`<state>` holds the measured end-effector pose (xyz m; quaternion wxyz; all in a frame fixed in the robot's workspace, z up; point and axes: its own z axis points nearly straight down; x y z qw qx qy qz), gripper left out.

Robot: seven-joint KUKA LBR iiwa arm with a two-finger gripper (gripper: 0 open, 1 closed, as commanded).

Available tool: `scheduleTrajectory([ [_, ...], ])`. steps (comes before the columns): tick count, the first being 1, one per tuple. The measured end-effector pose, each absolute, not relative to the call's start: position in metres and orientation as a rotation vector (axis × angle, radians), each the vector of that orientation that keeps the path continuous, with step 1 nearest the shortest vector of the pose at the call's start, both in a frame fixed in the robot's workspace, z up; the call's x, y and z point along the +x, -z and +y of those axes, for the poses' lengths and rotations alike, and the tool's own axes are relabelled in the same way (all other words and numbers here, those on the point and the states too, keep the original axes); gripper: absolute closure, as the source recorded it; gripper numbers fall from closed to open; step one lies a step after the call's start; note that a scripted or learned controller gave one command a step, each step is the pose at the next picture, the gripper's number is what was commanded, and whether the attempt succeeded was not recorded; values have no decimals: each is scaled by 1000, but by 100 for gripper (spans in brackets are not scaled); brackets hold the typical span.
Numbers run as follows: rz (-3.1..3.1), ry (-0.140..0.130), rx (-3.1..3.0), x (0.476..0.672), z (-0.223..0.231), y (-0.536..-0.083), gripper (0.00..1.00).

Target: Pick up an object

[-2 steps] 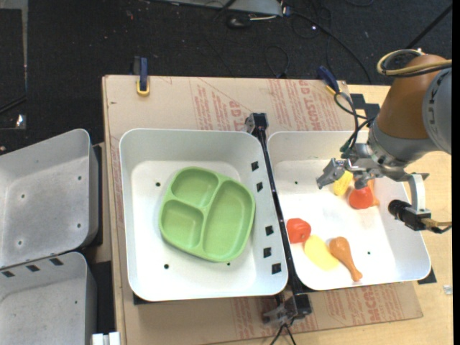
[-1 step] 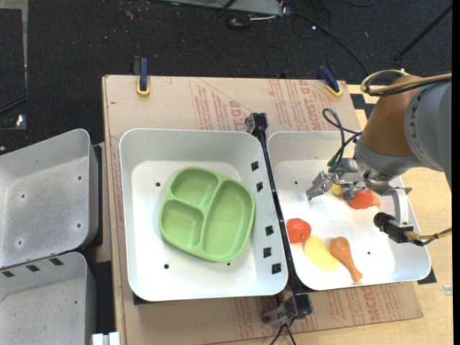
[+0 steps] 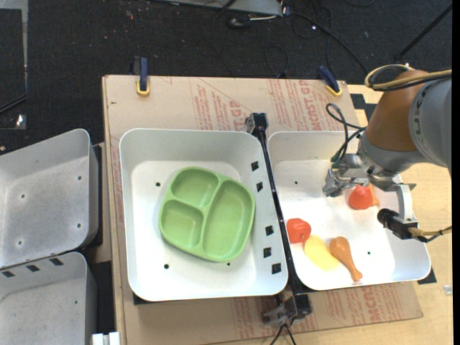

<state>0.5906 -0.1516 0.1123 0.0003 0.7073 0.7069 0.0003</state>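
At right of frame, gripper [image 3: 350, 187] low in right bin [image 3: 410, 264], finger state indeterminable, red object [image 3: 361, 197] just beside, green divided plate [image 3: 207, 213] in left bin [image 3: 144, 264].

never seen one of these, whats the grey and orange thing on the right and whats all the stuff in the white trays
The grey and orange thing is a robot arm, reaching in from the right. At its tip is a gripper, the part meant to grab things; its job here is to pick up an object. The picture comes from one fixed camera above the bench, looking down at a slant.

Two shallow white trays sit side by side. The left bin holds a green divided plate. The right bin holds toy food: a red piece, a yellow piece and a brown drumstick near the front, and an orange-red piece right beside the gripper.

Whether the jaws are open or shut is too hard to make out, so I can't say anything is held.
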Motion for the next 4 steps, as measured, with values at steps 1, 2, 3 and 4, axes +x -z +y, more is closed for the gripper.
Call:
scheduleTrajectory([
  [1, 2220, -6, 2214, 598, -151, -175, 100],
  [2, 2221, -5, 2214, 599, -151, -228, 100],
  [3, 2222, -3, 2216, 600, -151, -249, 100],
  [4, 2229, -4, 2213, 607, -104, -255, 100],
])
